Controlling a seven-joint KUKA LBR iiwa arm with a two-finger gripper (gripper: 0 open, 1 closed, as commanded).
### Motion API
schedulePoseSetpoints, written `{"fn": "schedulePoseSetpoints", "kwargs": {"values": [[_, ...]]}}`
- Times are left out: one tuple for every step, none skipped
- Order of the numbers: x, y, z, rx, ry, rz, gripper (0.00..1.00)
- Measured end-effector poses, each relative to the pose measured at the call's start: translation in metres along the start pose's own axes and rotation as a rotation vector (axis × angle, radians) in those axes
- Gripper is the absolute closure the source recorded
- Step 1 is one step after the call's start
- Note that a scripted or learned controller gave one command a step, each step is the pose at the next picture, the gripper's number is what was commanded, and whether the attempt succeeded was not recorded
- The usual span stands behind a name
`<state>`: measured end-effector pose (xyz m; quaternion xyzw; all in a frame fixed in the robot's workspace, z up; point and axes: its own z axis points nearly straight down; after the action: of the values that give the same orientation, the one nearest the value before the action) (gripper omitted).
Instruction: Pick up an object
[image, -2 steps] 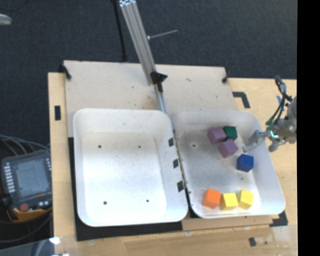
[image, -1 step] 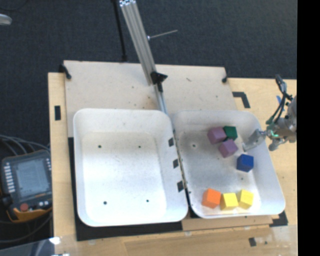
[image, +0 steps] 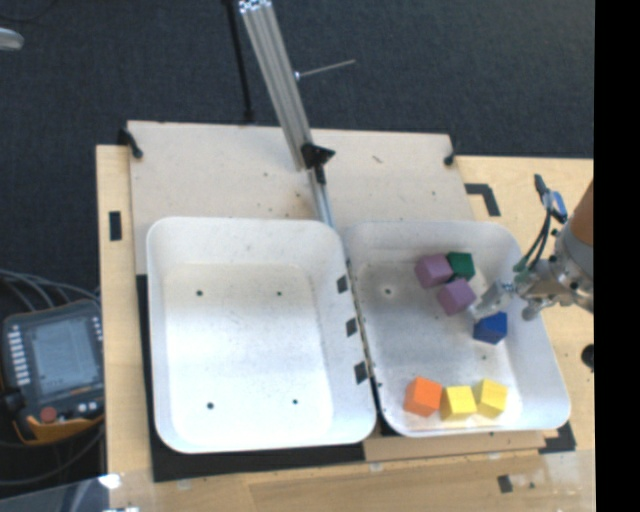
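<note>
Step in hand: approach, by my reading; no grasp made yet. The two-finger gripper (image: 497, 297) sits low at the right side of the right-hand shallow white bin (image: 400, 335), just above the small blue cube (image: 490, 327) and just right of the lower of two purple blocks (image: 456, 295). Nothing is seen between the fingers; whether they are spread or closed I cannot tell.

Other candidates: upper purple block (image: 433, 269) touching a green block (image: 460, 264); an orange cube (image: 423, 396) and two yellow cubes (image: 460, 402) in a row near the front wall.

Next move likely needs centring over the blue cube, then descent.

Arm pose: the grey wrist (image: 560, 285) reaches in from the right, over the bin's right rim.
</note>
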<state>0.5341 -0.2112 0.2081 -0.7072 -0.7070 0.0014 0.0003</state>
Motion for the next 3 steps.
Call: {"fn": "schedulePoseSetpoints", "kwargs": {"values": [[0.005, 0.007, 0.047, 0.0, 0.0, 0.002, 0.0], [0.0, 0.008, 0.08, -0.023, -0.01, -0.002, 0.0], [-0.001, 0.009, 0.07, -0.03, -0.013, 0.004, 1.0]]}}
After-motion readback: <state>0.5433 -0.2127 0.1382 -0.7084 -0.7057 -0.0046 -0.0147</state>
